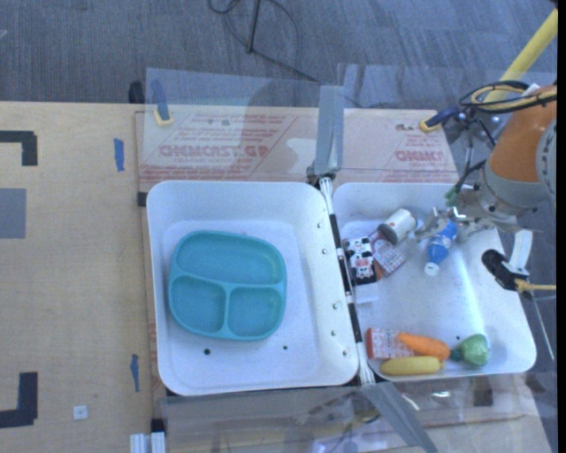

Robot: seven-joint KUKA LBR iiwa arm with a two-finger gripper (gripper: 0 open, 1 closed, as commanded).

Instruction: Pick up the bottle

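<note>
Bright, even overhead light, soft shadows, pale glare on the clear panels at upper centre, slight overall softness.

Teal divided plate in left bin; carrot in right.

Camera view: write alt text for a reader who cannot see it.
The gripper hangs over the right bin, just above a small blue-capped bottle lying among toy food and packets. The left bin holds a teal divided plate.

A pale wooden worktop bears black and blue tape marks. Beyond it lies grey carpet floor crossed by a dark cable.
</note>
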